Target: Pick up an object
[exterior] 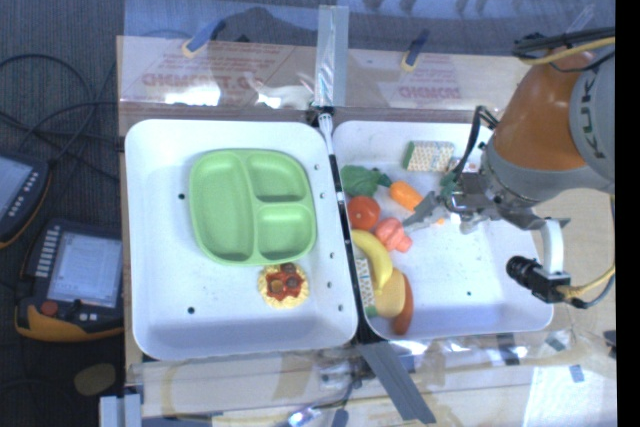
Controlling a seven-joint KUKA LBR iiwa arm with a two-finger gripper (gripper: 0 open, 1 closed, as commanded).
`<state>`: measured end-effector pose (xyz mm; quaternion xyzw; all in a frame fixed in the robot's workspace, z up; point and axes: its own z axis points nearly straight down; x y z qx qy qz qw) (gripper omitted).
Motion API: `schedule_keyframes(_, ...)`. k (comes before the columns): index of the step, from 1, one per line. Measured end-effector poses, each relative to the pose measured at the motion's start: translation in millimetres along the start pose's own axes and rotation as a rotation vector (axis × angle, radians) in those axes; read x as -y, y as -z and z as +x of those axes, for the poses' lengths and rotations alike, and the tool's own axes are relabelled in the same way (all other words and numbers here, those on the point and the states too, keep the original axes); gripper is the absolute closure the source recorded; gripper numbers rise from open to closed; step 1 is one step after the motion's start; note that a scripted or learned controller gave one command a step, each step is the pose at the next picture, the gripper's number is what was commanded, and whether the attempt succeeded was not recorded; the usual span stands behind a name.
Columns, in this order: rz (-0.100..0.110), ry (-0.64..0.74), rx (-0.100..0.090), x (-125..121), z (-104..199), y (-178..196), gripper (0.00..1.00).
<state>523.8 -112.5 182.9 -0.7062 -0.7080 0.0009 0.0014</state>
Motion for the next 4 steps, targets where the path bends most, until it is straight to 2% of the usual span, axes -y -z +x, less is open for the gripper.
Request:
schedule_keyframes(1, -0.016, -0.147, 0.003, -74, -30, -71, 0.0)
schedule_keyframes(2, -0.016, -0.146, 0.003, -74, -30, -62, 1.0)
schedule_keyframes(3, -0.016, -0.146, 0.003, -74, -29, -62, 0.0)
schedule_keyframes(4, -0.015, -0.484, 0.002, -100, 8, -92, 0.0)
